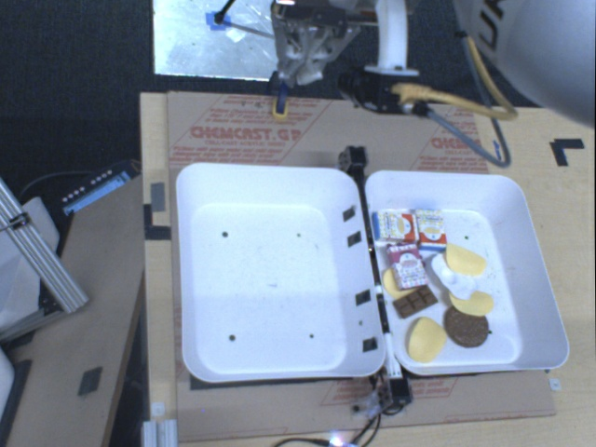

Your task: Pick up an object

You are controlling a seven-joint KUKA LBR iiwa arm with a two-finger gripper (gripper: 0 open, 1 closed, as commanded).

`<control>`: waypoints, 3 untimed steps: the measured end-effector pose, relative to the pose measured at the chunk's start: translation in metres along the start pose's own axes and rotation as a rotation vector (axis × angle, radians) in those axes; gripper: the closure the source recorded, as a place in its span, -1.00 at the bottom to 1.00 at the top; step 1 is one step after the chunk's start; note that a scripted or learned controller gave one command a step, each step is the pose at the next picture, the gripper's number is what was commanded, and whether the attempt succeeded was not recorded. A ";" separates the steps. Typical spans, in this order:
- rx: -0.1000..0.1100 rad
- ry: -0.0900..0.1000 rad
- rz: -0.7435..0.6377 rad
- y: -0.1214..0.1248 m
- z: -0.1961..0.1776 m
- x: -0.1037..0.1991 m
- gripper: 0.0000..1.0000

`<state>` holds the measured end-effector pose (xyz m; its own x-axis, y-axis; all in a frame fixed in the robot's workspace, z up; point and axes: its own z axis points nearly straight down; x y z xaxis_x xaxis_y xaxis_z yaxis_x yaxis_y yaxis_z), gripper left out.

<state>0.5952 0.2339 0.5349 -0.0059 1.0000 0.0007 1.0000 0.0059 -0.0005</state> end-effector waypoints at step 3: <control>-0.001 0.001 0.001 0.028 -0.001 0.000 1.00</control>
<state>0.6228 0.2341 0.5355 -0.0047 1.0000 0.0013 1.0000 0.0047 0.0003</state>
